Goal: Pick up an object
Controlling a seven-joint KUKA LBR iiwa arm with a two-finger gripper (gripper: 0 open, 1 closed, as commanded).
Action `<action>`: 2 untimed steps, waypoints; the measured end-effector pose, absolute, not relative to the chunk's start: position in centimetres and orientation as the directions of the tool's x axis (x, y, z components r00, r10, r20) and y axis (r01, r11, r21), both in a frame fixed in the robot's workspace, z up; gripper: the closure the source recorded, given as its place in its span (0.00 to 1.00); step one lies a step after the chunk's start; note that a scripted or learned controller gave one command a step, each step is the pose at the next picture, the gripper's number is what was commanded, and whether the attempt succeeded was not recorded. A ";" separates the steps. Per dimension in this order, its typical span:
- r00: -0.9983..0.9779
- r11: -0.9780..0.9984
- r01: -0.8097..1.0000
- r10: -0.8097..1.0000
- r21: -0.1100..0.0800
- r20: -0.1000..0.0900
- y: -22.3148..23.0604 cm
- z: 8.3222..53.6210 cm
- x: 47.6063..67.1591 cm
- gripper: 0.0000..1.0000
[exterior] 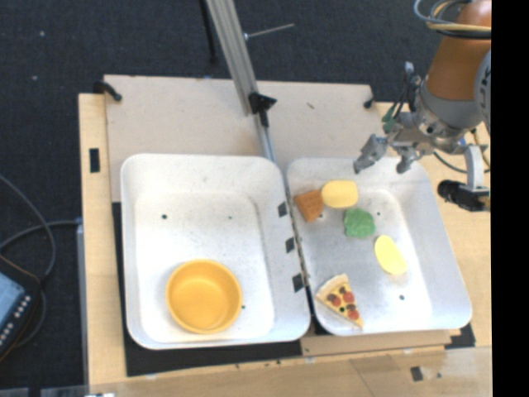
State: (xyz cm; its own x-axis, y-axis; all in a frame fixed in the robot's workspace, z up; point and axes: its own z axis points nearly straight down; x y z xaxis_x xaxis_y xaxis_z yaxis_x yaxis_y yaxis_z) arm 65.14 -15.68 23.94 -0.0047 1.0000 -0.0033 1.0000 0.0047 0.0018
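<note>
the arm reaches in over the right bin's (446, 246) far right corner, gripper (384, 157) above the far rim, fingers apart and holding nothing. the yellow bun (340, 194) lies near it, inside the far edge.

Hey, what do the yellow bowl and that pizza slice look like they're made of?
The yellow bowl looks like moulded plastic: one even colour, smooth, with a soft sheen on its rim. The pizza slice seems a toy, probably plastic or rubber, with flat printed-looking red toppings; the view is too coarse to settle which.
</note>
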 end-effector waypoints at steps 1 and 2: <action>-0.004 0.004 1.000 1.000 -0.003 -0.002 -15.0 19.1 64.6 0.00; 0.000 0.000 1.000 1.000 -0.003 -0.003 -15.4 14.8 64.0 0.00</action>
State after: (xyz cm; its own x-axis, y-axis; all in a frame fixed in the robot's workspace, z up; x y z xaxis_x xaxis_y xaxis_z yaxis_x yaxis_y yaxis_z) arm 64.05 -15.41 14.75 0.0002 1.0000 -0.0028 1.0000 -0.0002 -0.0030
